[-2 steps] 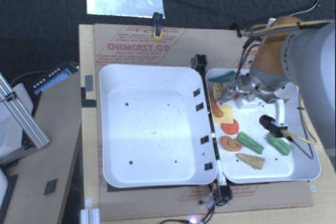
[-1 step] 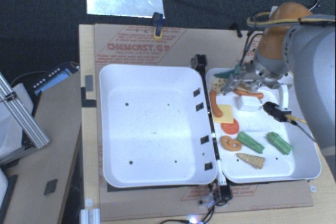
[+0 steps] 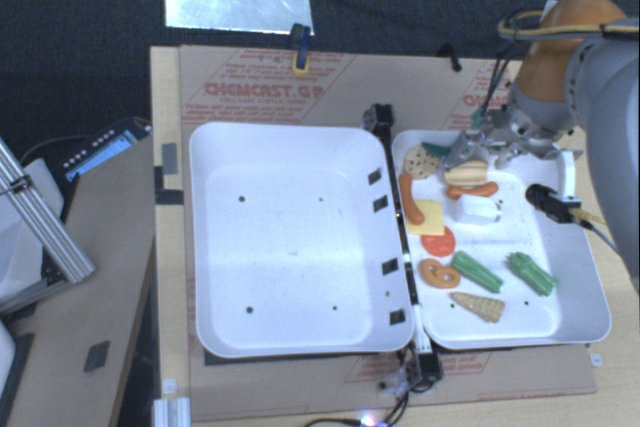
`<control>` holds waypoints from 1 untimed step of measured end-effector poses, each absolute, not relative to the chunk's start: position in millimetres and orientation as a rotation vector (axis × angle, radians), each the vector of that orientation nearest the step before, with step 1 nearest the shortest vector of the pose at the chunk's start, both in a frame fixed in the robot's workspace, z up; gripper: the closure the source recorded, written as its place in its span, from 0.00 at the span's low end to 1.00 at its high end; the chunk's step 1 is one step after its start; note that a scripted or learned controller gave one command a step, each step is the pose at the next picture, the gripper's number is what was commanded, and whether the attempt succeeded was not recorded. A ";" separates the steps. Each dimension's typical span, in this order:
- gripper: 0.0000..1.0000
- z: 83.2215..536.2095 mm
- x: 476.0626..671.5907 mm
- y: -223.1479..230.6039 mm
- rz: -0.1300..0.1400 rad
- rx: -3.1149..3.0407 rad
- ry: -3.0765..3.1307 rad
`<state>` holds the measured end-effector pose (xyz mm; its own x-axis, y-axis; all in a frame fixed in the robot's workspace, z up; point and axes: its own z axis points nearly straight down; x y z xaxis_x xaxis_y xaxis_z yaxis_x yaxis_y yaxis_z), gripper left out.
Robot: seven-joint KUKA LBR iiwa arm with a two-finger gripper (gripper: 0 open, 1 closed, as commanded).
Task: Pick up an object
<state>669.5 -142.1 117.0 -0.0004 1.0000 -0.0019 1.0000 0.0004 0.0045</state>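
The right bin (image 3: 585,315) holds several toy foods. At its back lie a cookie (image 3: 420,161), a bun (image 3: 466,175) and a red sausage (image 3: 473,190), with a white block (image 3: 478,210) just in front. My gripper (image 3: 478,147) hangs low over the bin's back, just above the bun and right of the cookie. Nothing visibly hangs from it. Along the left wall lie an orange strip (image 3: 408,198), a yellow cheese slice (image 3: 429,215), a tomato slice (image 3: 438,242) and a pretzel (image 3: 438,272).
Two green vegetables (image 3: 476,271) (image 3: 531,274) and a tan wedge (image 3: 478,307) lie at the right bin's front. The left bin (image 3: 215,315) stands beside it, with black clips (image 3: 390,205) on the shared wall. The arm (image 3: 600,105) covers the right bin's back right corner.
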 end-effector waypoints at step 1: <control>0.00 92.1 667.5 -100.3 -0.014 2.220 2.219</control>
